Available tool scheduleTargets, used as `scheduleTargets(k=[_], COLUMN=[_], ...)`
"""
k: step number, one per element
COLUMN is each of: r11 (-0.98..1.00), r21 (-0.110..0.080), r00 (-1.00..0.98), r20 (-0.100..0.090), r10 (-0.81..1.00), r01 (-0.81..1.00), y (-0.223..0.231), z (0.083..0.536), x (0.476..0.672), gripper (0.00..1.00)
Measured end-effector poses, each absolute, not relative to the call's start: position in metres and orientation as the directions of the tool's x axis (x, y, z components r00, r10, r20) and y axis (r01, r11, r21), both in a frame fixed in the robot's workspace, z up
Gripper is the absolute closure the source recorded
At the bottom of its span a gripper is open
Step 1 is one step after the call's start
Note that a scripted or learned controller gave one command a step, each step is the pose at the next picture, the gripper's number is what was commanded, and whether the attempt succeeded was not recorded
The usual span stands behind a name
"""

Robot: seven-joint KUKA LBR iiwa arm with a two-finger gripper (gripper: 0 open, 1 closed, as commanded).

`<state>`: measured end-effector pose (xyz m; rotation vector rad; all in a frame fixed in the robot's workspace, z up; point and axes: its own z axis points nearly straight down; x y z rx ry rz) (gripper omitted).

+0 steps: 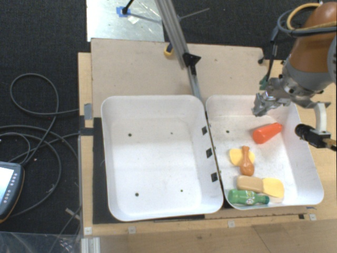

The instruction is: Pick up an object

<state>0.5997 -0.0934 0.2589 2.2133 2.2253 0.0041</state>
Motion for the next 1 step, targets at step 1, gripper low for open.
scheduleTargets(k=[1], r11=[0.01], r21=[0.003], r00=[-0.01], r20=[0.001], r10=[1.0], r01=[1.0], y=[-0.0501], z=[0.2544], x=[0.6095], gripper=[1.0])
